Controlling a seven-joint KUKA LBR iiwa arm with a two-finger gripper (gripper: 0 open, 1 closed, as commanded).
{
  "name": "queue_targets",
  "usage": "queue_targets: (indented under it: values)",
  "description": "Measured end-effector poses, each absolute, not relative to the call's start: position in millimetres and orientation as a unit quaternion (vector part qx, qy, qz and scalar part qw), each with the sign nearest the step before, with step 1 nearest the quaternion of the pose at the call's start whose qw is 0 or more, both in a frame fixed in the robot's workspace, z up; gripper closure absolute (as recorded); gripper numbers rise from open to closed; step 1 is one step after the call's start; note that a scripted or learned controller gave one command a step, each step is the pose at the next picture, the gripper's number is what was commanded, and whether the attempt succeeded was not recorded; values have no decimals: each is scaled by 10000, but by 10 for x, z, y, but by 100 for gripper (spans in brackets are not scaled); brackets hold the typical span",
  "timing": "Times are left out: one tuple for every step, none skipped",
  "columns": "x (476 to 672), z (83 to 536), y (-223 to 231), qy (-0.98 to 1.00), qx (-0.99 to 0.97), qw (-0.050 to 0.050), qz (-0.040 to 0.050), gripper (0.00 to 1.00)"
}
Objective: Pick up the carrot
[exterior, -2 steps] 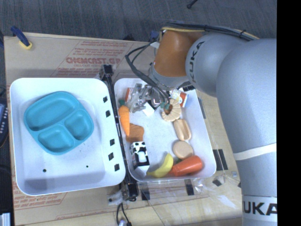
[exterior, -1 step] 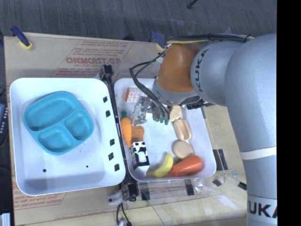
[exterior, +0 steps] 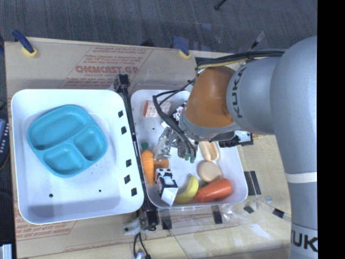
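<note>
Carrot (exterior: 147, 166): lies lengthwise along the left wall of the right bin (exterior: 237, 169), lower centre of the frame, and nothing is gripping it.
Claw (exterior: 173, 146): hangs low in that bin, just right of the carrot's upper end; how wide it stands I cannot tell, and nothing shows in its hold.
Neighbours: a small orange block (exterior: 162, 164) touches the carrot's right side, a banana (exterior: 187, 190) lies below.
Doing it well: shift left, straddle the carrot across its width, stay off the wall.

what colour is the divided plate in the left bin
Light blue. The plate shows plainly in the camera view, lying in the left bin.
</note>
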State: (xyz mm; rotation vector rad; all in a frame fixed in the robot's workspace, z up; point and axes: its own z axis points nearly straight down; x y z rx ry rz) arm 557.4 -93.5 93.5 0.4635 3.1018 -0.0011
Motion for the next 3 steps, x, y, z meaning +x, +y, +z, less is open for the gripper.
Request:
queue_targets:
  values:
    - [5535,935,-930,9668,2557,12,-13,0]
    - [5553,1043,-923,9677,2522,26,-12,100]
    - [5569,1070,-986,9672,2538,76,-55,0]
